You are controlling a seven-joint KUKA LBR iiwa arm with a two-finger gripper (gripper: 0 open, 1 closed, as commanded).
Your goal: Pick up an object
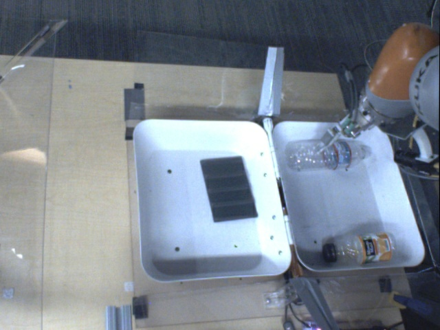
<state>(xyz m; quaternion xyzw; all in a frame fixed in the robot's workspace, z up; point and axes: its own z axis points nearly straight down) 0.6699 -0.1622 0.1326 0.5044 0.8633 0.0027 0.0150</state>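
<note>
Two shallow white bins sit side by side on the wooden table (82, 205). The left bin (158, 184) holds a flat black ribbed pad (229, 188) lying near its centre, tilted slightly. The right bin (405, 212) holds two bottles. A clear plastic bottle (320, 155) with a blue label lies on its side toward the bin's twelve o'clock edge, its length running from nine to three o'clock. A second bottle (359, 248), with a dark cap and an orange-yellow label, lies on its side at about six o'clock in the same bin, near the front wall, cap pointing to nine o'clock. The two bottles are well apart. The grey arm with its orange band (402, 64) comes in from two o'clock, and the gripper (346, 130) hangs over the right bin just above the three o'clock end of the clear bottle, very near or touching it. Whether the jaws are released or clenched cannot be told from this view, and no object can be seen between them.
</note>
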